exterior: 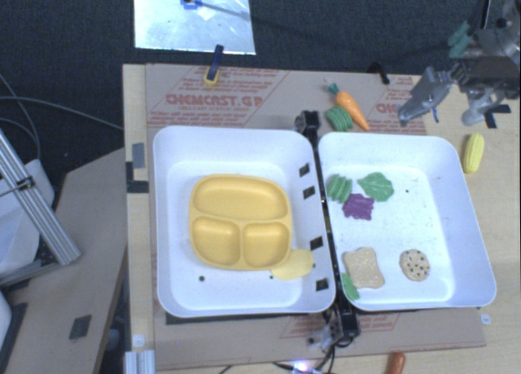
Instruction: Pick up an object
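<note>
My gripper (450, 107) hangs at the top right, above the cardboard just behind the right bin's far rim (383, 138). Its two grey fingers are spread apart, open, with nothing between them. In the right bin lie two green leafy pieces (339, 188) (376, 185), a purple piece (358, 206), a slice of toast (363, 267), a cookie (414, 265) and a small green bit (350, 286). All of them sit well below and to the left of the gripper.
The left bin (171, 201) holds a yellow divided plate (240, 222) and a yellow piece (293, 265). On the cardboard behind the bins lie a carrot (350, 105) and a green item (338, 118). A yellow corn piece (473, 153) rests beside the right bin.
</note>
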Controlling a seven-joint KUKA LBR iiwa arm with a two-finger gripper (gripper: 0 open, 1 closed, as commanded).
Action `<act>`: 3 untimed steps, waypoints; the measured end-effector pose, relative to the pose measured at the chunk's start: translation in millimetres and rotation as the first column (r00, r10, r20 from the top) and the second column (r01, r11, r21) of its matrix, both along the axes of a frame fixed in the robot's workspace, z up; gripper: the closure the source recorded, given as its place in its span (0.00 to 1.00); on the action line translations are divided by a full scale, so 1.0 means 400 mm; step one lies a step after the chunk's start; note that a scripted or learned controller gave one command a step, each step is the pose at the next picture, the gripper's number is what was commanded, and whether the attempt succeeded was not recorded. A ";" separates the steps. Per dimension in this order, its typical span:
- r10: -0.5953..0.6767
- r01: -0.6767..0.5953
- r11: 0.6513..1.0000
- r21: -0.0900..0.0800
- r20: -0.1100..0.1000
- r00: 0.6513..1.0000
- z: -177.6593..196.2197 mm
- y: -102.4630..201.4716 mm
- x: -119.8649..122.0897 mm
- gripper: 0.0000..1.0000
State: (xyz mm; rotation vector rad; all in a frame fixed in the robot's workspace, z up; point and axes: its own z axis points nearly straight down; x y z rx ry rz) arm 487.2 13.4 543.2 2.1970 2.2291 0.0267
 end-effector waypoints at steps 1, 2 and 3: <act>0.006 -0.006 1.000 -0.002 -0.024 1.000 -0.157 0.380 -0.006 0.00; -0.022 0.022 1.000 -0.007 -0.026 0.999 -0.364 0.152 0.028 0.00; -0.004 0.004 1.000 -0.002 -0.022 1.000 -0.428 0.331 -0.004 0.00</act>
